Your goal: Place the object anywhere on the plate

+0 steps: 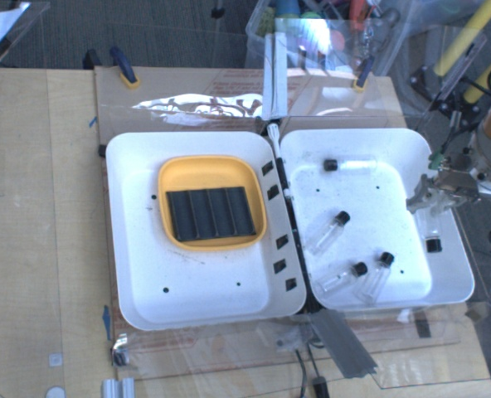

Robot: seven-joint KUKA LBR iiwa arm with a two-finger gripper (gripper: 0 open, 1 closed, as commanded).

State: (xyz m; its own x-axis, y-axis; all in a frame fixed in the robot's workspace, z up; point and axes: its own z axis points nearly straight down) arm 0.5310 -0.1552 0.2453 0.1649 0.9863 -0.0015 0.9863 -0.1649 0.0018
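The arm's wrist [457, 181] is reaching in from the right and hanging over the right rim of the right bin [411, 143]. The jaws are pointing down and left toward the bin's sloping wall; glare and clear plastic are blurring them, so I cannot tell whether they are open, closed or gripping anything.

The vials are all lying in the right bin, each clear with a black cap. One vial [349, 166] is lying along the far side, its cap to the left. A second [328, 232] is resting tilted near the bin's middle, its cap toward the far right. Two more are sitting close together at the near side: the left one [341, 279] and the right one [376, 277], both with caps toward the far right. A small black piece [433, 244] is showing on the right wall just below the jaws; whether it is another cap I cannot tell.

The plate [172, 177], yellow and roughly square, is sitting in the left bin [138, 288], toward its far side. A dark ridged pad [210, 213] is covering the plate's middle. The plate is lying well apart from the vials, with the bins' shared rims between them.

Black tabs [273, 192] are running along that divide. Both bins are resting on the bench [38, 222], and a clear tub [337, 15] of clutter is standing beyond them.
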